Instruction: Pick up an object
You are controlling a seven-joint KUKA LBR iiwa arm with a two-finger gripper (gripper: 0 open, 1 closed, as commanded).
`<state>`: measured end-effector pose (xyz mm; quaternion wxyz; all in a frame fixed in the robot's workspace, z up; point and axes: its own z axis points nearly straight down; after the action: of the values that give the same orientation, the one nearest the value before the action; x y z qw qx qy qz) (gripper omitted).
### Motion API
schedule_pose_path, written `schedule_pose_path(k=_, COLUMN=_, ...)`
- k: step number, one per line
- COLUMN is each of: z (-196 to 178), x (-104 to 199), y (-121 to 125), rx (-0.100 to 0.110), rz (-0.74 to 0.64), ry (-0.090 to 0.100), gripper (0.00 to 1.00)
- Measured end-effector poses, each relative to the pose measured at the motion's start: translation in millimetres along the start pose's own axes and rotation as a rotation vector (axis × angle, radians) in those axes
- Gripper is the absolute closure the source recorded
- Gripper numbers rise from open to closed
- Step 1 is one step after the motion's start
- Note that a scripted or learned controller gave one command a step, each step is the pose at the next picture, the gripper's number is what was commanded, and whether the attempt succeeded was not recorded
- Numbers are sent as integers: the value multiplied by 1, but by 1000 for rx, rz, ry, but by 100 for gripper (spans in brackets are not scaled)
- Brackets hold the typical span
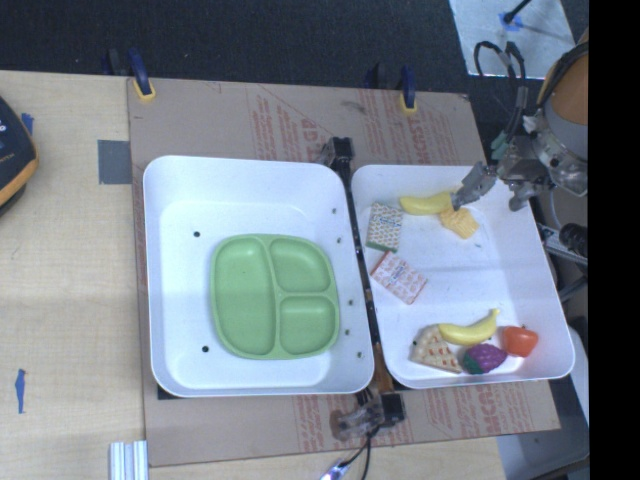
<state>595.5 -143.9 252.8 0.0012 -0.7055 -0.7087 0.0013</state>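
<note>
Right now the claw point(492, 190) hangs at the upper right of the frame, over the right bin's point(520, 268) far edge, fingers spread with nothing between them. Its left finger tip sits just beside a yellow wedge point(460, 222) and a banana point(425, 204). Lower in that bin lie another banana point(470, 329), a tomato point(518, 341) and purple grapes point(482, 358). The left bin point(180, 268) holds a green divided plate point(273, 295).

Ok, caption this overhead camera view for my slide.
Arm's tool poised over a yellow block and banana in the right bin; green divided plate in the left bin.
</note>
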Motion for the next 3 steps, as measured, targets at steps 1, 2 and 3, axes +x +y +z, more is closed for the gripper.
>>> schedule_pose_path(k=1, z=67, x=-27, y=24, rx=2, rz=1, ry=-1, gripper=0)
schedule_pose_path(k=2, z=162, x=-40, y=60, rx=5, rz=-2, ry=0, gripper=0)
schedule_pose_path(k=3, z=150, x=-40, y=61, rx=5, rz=-6, ry=-1, gripper=100)
